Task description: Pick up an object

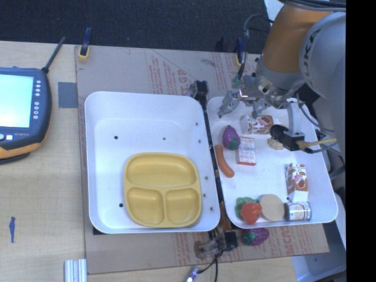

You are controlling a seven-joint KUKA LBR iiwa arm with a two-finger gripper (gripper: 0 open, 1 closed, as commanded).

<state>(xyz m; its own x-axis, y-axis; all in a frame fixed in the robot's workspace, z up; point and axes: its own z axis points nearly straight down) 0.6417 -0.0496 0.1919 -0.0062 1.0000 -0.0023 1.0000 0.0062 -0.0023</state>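
Claw (242, 103) fingers apart, unloaded, above purple toy (230, 137) in right bin (326, 184).

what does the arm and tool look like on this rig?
The arm is thick and rounded: grey shell with a wide orange band above the wrist. Dark cables loop over its top. The tool is small, bare grey metal, with thin fingers below the wrist. A black part with yellowish wires sticks out beside it.

Arm (320, 37) — rounded grey housing with a broad orange band above the wrist; dark cables run alongside; metallic gripper (244, 101) hardware.
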